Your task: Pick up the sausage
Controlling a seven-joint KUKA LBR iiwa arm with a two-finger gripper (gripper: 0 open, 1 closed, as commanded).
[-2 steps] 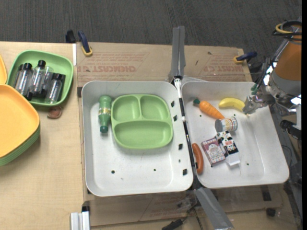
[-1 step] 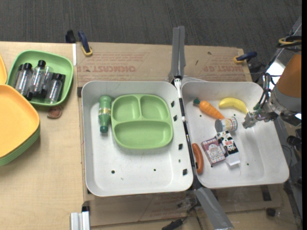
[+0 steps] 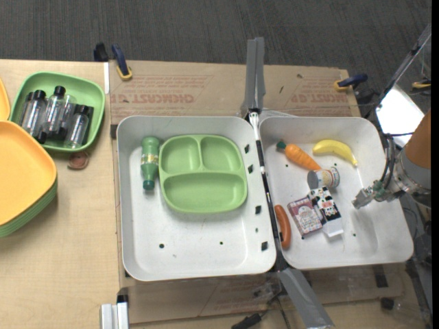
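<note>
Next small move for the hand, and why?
Probably travel left across the right bin. The hand sits near that bin's right wall, while the sausage lies against its left wall, with the card packets between them.

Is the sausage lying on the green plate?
No, the sausage lies in the right bin, against its left wall.

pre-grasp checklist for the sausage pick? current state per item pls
1. Sausage located: ok, in the right bin against its left wall.
2. Top of sausage uncovered: ok.
3. Room beside it: not ok, the wall sits on one side and the pink packet close on the other.
4. Gripper over target: not ok, it hangs near the bin's right side.
5. Path across: cannot tell, the can and small cartons lie between.
6. Finger opening: cannot tell.
</note>
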